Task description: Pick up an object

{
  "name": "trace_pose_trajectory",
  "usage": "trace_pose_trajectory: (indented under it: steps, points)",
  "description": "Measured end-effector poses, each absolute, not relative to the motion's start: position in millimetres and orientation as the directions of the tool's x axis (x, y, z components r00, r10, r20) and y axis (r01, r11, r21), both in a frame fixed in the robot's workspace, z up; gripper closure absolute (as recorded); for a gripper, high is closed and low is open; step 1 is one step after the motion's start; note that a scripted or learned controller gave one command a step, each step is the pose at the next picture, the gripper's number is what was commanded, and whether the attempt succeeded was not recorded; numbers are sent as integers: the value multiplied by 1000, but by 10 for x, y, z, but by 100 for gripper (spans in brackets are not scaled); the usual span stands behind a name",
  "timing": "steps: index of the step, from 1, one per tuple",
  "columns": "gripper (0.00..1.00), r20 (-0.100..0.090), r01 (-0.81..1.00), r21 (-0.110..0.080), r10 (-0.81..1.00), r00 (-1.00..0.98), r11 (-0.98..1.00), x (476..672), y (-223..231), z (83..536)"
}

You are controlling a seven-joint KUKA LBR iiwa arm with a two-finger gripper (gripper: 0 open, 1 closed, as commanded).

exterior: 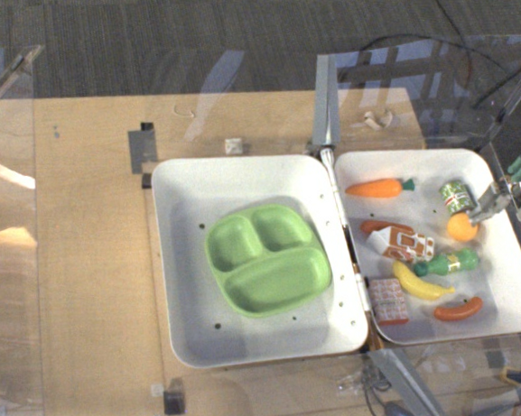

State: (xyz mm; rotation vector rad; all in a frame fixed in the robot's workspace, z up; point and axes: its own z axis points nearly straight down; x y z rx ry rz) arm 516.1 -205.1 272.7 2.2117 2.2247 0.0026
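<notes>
- I see the gripper (pixel 491 203) at the right edge of the frame, reaching in over the right bin (pixel 515 316); its grey tip lies just beside the orange ball (pixel 463 227), at that ball's upper right.
- From this slanted view I cannot tell how far the gripper is parted, nor whether it has hold of anything.
- The orange ball sits in the right-centre of the right bin, just below the green-labelled can (pixel 456 196) and above the green bottle (pixel 448 263).
- A carrot (pixel 378 188) lies lengthwise along the top of the right bin, its green stem pointing right.
- A red-and-white carton (pixel 402 242) lies tilted in the middle of that bin, with a yellow banana (pixel 418 283) just below it.
- A small checked box (pixel 389 301) rests in the lower left corner of the right bin; a red sausage (pixel 457 309) lies along the bottom, right of the banana.
- The left bin (pixel 183 255), in the centre of the frame, holds a green divided tray (pixel 267 259) with three compartments.
- Both bins stand side by side on the wooden bench (pixel 84 263).
</notes>
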Motion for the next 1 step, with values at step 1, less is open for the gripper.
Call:
trace_pose_trajectory:
  steps: [1]
  points:
    - [0,-1,1000,3,1000,-13,13,5890,-2043,1607]
